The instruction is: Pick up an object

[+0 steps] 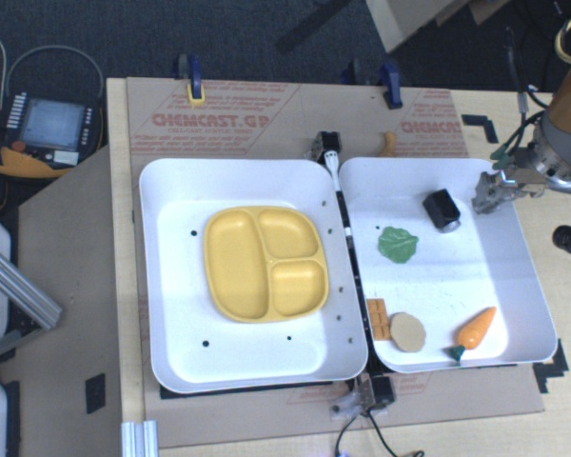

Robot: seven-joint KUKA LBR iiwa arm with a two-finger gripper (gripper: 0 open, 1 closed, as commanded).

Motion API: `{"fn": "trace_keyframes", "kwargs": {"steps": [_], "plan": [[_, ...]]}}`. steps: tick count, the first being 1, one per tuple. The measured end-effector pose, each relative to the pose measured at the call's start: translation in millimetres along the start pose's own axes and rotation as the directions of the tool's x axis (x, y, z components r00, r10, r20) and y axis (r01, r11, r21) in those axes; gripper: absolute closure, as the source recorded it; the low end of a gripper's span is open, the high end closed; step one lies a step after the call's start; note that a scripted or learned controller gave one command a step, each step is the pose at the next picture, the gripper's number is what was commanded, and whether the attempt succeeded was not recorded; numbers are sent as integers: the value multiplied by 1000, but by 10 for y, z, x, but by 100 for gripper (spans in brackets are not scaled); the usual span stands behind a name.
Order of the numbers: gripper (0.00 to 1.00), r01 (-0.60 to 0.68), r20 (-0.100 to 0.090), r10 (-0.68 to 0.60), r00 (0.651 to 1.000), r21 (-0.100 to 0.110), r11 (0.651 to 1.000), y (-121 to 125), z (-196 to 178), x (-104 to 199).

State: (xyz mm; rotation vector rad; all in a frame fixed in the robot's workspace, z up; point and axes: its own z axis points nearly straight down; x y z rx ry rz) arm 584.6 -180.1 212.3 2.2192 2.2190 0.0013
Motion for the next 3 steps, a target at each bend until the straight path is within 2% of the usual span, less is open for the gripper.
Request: {"fn": "trace_keyframes", "kwargs": {"steps": [1, 2, 3], "plan": [[100, 1, 0, -1, 1000, -1, 1000, 9, -202, -1], [100, 2, -3, -2, 1000, 5, 1000, -77, -104, 558], [100, 2, -3, -2, 1000, 5, 1000, -170, -212, 1058]]}}
